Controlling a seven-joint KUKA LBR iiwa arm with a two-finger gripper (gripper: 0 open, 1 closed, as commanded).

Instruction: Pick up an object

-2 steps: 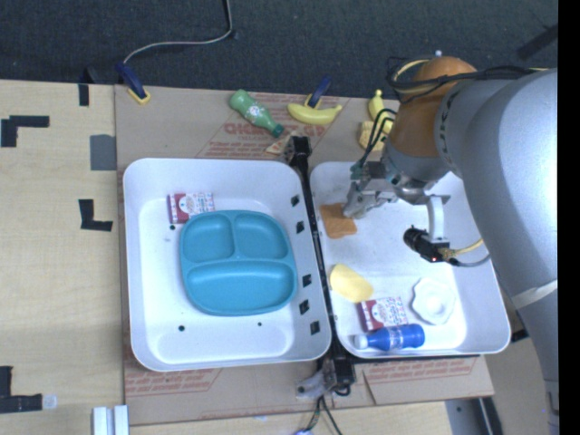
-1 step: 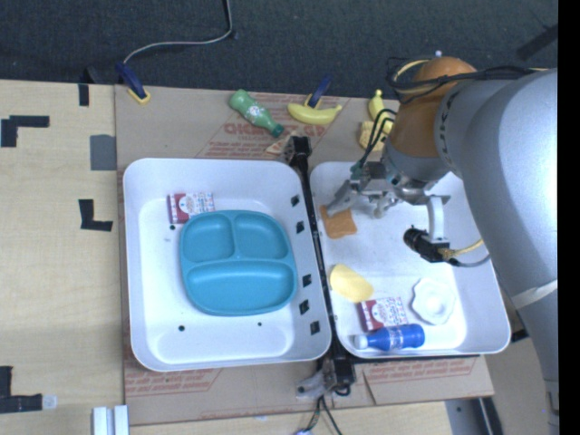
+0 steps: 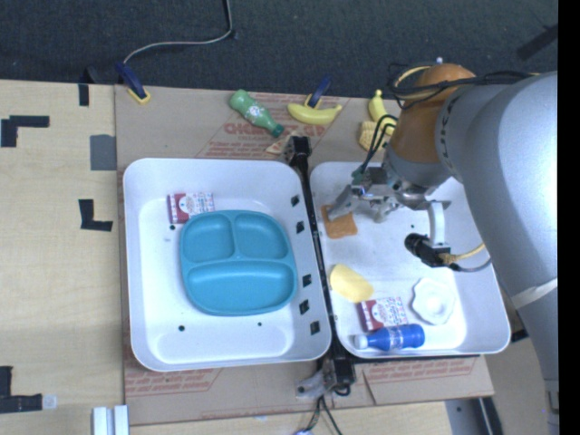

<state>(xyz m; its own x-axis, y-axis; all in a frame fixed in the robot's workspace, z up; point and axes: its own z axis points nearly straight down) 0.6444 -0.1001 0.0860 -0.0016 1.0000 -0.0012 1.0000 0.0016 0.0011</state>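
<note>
My gripper (image 3: 362,208) hangs low over the back left part of the right bin (image 3: 480,329), its fingers spread open with bare bin floor between them. A flat brown toast-like piece (image 3: 341,228) lies just below the left fingertip (image 3: 336,210); I cannot tell whether they touch. Nearer the front of this bin lie a yellow lemon-shaped object (image 3: 351,284), a small red and white box (image 3: 383,312), a blue bottle (image 3: 391,338) on its side and a white lumpy object (image 3: 433,302).
The left bin (image 3: 145,324) holds a blue divided plate (image 3: 239,261) and another red and white box (image 3: 190,207). Behind the bins lie a green bottle (image 3: 256,112), a banana (image 3: 314,111) and a yellow toy (image 3: 375,107). A black cable end (image 3: 422,246) hangs right of the gripper.
</note>
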